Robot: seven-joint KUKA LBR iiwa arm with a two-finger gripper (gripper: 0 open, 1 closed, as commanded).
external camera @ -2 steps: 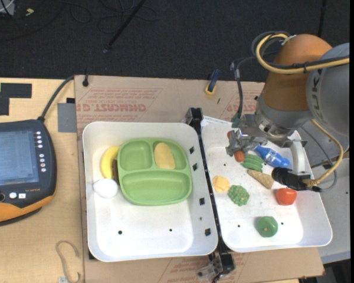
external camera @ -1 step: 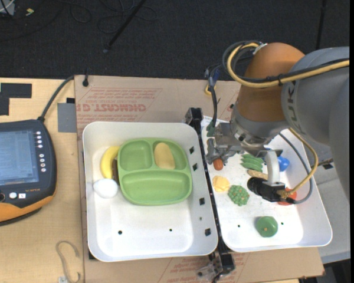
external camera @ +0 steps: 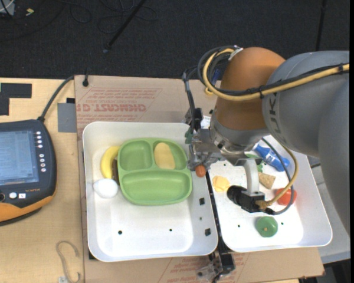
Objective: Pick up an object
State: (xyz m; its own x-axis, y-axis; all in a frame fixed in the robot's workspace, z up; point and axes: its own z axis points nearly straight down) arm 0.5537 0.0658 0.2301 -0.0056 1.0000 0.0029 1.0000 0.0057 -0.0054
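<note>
Gripper (external camera: 196,153) over left bin (external camera: 141,240) right rim, beside green 3-compartment plate (external camera: 153,186).

A green divided plate (external camera: 155,188) lies in the left bin's (external camera: 141,232) far half, with a banana (external camera: 109,160) against its left rim. A green round object (external camera: 266,226) rests near the right bin's (external camera: 243,237) front edge.

The near half of the left bin (external camera: 141,234) lies bare and is open to reach from its near edge. A green divided plate (external camera: 156,184) fills its far half, with a banana (external camera: 108,161) and a white ball (external camera: 105,188) crowding the strip along the left wall. The arm (external camera: 248,93) overhangs the far part of the right bin (external camera: 310,229). A green round piece (external camera: 266,226) stands near that bin's near edge, with bare floor toward both near corners.
</note>
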